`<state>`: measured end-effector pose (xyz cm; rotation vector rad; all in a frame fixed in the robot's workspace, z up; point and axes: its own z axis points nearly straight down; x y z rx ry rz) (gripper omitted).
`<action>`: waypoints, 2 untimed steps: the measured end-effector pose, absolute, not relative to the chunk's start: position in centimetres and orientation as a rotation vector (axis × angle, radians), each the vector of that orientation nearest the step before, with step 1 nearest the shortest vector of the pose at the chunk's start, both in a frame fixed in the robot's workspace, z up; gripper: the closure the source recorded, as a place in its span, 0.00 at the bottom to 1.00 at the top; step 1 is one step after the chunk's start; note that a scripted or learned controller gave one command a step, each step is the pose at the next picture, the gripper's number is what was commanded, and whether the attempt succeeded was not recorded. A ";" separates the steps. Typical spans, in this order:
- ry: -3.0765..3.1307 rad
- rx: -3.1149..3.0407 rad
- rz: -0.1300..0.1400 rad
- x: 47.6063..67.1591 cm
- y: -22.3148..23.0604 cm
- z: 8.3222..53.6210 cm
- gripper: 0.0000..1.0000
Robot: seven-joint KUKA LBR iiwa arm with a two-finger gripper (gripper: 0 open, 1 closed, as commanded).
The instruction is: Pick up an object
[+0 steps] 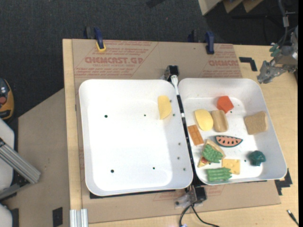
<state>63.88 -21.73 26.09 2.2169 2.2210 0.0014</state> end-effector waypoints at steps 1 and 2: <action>2.217 2.207 0.011 63.7 -18.6 38.5 1.00; 2.242 2.221 -0.008 57.6 -7.8 28.5 1.00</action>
